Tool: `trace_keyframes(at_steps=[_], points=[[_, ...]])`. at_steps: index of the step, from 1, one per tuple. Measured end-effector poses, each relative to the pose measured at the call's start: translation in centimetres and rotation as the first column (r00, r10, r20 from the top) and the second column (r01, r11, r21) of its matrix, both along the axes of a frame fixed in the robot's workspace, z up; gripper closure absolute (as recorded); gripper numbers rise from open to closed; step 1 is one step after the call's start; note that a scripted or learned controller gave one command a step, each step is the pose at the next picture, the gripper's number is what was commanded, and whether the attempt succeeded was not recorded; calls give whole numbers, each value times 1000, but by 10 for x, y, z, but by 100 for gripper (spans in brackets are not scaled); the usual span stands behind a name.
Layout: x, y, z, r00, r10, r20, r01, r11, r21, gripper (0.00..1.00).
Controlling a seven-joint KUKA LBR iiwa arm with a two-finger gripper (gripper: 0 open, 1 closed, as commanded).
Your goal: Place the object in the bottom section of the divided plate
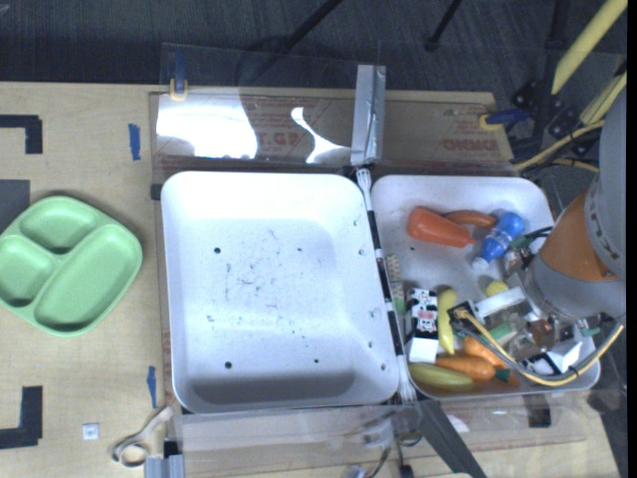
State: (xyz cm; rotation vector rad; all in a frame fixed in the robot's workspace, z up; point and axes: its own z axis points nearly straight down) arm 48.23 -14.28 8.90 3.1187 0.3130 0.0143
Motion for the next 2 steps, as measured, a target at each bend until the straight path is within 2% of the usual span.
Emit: trace_keyframes(at_steps=[1,2], points=[[0,43,0,1000,-1,0,1,1000,1,100],[66,125,92,1000,14,-20,-14,1000,6,100]])
